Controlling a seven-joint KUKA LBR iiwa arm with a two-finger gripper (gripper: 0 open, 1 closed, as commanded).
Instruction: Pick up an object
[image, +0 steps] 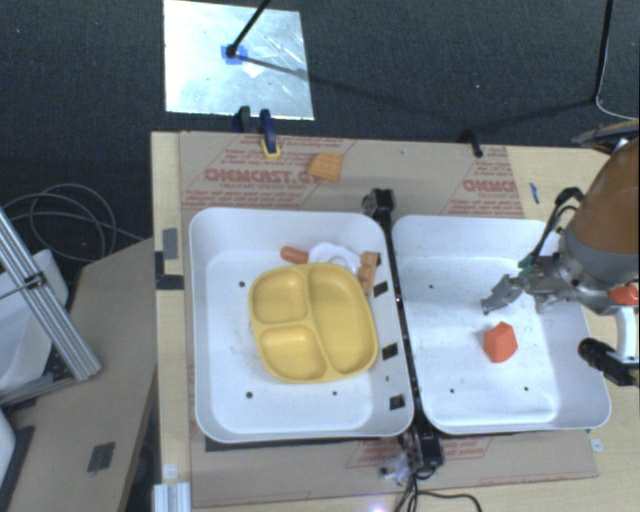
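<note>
Scene: two white bins are sitting side by side on a bench, seen from above at a slant.
Left bin (215, 300): it is holding a yellow tray (312, 322) with three compartments, filling the middle of the frame.
Small items: an orange stick (295, 255), a white piece (330, 254) and a tan block (368, 271) are lying along the tray's upper edge; another tan block (325, 166) is resting on the cardboard above the bins.
Right bin (470, 400): it is holding one orange chunk (500, 341), lying alone at right of centre.
Arm (610, 220): it is reaching in from the right edge of the frame.
Gripper (497, 300): it is hanging just above and slightly left of the chunk, not touching it.
Jaws: the tips are looking close together with nothing between them, though the angle is making this hard to judge.
Step in hand: the approach to the chunk is looking like the likeliest pick, as it is nearest.
Doing it well: the gripper is needing to shift toward the lower right, spread wider than the chunk, centre over it and descend straight.
Risk: an off-centre descent is likely to nudge the chunk across the smooth floor.
</note>
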